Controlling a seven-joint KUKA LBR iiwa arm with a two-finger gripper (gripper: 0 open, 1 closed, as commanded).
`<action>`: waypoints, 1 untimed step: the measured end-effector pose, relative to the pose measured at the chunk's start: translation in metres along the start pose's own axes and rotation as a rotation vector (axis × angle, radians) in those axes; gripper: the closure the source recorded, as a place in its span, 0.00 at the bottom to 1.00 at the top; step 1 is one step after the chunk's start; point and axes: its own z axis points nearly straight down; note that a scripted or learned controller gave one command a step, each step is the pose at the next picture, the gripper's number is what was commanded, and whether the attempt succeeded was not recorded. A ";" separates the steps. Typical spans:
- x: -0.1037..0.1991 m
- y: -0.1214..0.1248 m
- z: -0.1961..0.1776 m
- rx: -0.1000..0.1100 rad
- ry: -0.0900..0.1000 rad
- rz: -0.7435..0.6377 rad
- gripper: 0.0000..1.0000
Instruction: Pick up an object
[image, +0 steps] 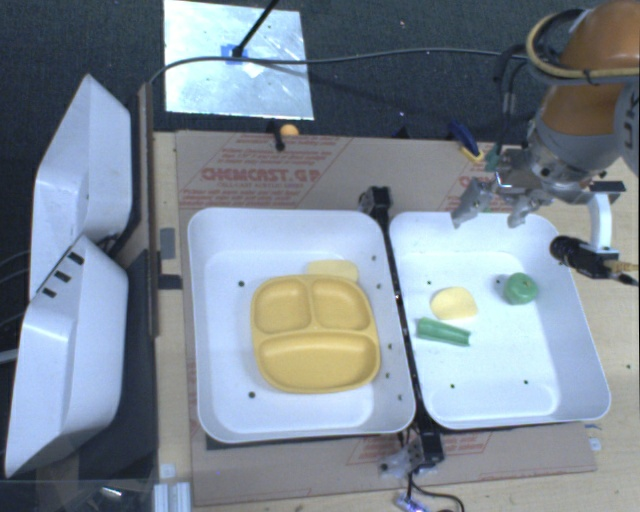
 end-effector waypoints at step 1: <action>0.000 0.001 -0.004 -0.007 0.000 0.000 0.00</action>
